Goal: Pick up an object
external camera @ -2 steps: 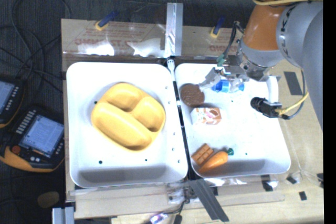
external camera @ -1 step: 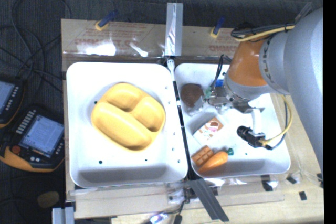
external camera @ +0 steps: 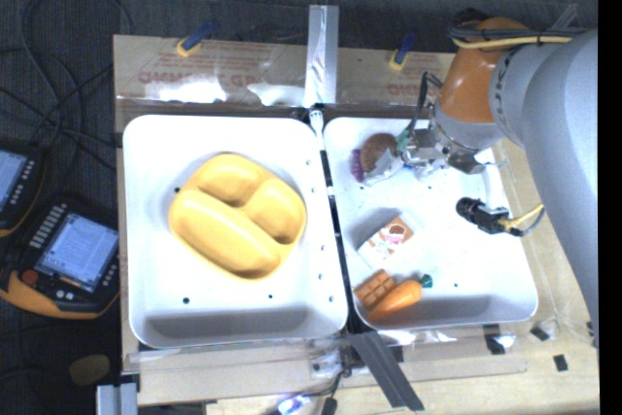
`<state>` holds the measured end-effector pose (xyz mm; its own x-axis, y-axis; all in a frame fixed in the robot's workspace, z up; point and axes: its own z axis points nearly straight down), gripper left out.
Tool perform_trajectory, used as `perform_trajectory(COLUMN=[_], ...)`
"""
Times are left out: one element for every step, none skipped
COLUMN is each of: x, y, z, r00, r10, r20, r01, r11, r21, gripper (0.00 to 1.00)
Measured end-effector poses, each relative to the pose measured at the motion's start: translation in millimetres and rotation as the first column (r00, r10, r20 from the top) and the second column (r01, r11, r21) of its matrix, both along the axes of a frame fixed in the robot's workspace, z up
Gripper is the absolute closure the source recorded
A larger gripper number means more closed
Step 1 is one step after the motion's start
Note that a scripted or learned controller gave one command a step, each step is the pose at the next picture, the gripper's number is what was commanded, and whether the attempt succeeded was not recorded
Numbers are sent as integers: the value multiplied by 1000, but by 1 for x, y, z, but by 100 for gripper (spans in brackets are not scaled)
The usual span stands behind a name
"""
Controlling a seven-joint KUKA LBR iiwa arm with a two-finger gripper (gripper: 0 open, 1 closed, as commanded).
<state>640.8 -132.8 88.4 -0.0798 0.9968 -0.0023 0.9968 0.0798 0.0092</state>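
My gripper (external camera: 420,154) is low in the right bin (external camera: 505,282), near its far edge, under the orange wrist band (external camera: 469,92). Just to its left lies a brown and purple rounded object (external camera: 375,154), touching or almost touching the gripper. A small white packet with a pink print (external camera: 388,241) lies in the middle of the right bin. An orange carrot (external camera: 398,297) and a brown waffle-like piece (external camera: 373,287) sit together at the near edge. A big yellow lumpy object (external camera: 237,214) takes up most of the left bin (external camera: 146,306).
A black plug-like part on a yellowish cable (external camera: 483,212) hangs over the right side of the right bin. The grey arm (external camera: 564,112) covers the far right corner. A ridge (external camera: 330,209) divides the bins. A handheld pendant (external camera: 68,258) lies left of the bench.
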Motion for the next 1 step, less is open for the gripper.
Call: perform_trajectory(x=[-81], y=[33], z=[1], r00=[1000], r10=[21], r20=[-2], r01=[-21], r11=[1000], r21=[-1], gripper=[0])
